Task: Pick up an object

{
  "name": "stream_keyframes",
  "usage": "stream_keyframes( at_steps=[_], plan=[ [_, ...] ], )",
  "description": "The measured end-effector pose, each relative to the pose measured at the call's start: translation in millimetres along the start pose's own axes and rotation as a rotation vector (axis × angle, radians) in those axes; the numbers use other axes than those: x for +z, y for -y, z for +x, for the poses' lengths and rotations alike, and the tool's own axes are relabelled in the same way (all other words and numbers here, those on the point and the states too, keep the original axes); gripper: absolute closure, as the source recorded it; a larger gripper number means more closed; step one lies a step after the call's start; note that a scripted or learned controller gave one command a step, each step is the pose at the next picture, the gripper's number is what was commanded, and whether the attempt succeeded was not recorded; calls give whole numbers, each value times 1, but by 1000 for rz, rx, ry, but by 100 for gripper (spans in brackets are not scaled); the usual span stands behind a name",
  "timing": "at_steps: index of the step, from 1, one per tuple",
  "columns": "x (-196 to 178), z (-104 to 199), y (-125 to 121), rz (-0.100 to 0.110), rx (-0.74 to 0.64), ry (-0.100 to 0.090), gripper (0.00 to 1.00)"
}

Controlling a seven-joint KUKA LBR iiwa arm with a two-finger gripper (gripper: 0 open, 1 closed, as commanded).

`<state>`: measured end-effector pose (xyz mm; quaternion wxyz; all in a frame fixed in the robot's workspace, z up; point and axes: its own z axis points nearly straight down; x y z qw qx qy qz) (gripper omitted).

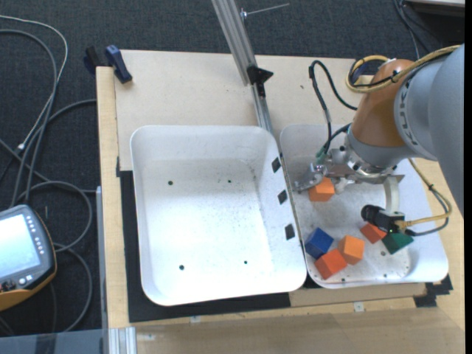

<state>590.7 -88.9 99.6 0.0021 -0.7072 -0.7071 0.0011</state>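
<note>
My gripper [325, 177] hangs over the upper left part of the right bin [424, 260], under the grey arm with its orange band. An orange block [321, 192] lies right at the gripper's lower edge, partly covered by it. Whether it is held or only resting on the bin floor beneath, I cannot tell. Toward the bin's front lie a blue block [318, 242], a red-orange block [331, 263] and another orange block [352, 249], close together. Further right are a red block [372, 233] and a green block [399, 243].
The left bin [147, 198] is a wide white tray with dark specks. A slanted metal rail [240, 43] runs down between the bins. A black cable end [372, 214] and yellow wire hang beside the red block. Cables and a pendant lie on the floor at left.
</note>
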Motion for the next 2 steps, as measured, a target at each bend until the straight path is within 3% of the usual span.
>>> stream_keyframes(
  at_steps=[1,2],
  plan=[
    [-11,1,-2,-4,-1,0,100],
    [-10,1,-1,-3,-1,0,0]
  ],
)
